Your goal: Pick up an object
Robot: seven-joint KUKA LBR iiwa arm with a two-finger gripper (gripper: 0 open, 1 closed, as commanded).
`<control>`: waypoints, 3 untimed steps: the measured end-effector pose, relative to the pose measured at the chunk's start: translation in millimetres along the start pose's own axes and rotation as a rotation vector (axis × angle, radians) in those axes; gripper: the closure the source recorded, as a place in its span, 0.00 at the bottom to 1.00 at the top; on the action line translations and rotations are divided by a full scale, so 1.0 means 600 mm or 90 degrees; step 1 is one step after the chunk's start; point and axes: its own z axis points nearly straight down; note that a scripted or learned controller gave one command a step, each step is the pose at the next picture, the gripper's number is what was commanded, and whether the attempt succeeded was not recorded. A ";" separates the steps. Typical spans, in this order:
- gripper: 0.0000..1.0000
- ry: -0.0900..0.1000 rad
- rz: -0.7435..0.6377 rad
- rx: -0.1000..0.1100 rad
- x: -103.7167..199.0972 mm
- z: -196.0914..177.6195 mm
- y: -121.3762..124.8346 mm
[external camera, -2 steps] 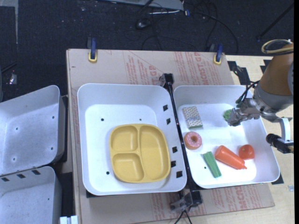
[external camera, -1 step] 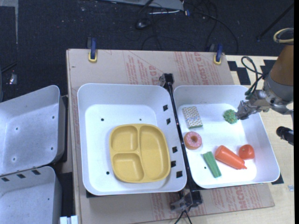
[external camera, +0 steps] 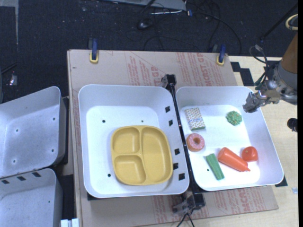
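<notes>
just broccoli (external camera: 233, 117) left of tool (external camera: 251, 103)

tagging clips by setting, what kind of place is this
Most likely a robotics lab test bench, not a kitchen: two white bins clamped on a board, toy food such as a donut and carrot, a robot arm, and loose cables on the floor.

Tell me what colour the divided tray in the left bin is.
Yellow. The divided tray shows plainly in the camera view, inside the left bin.
</notes>
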 end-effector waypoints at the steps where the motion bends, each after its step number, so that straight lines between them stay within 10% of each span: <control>1: 1.00 0.000 0.000 0.000 0.000 -0.079 0.003; 3: 1.00 0.002 -0.003 0.004 0.161 -0.074 -0.003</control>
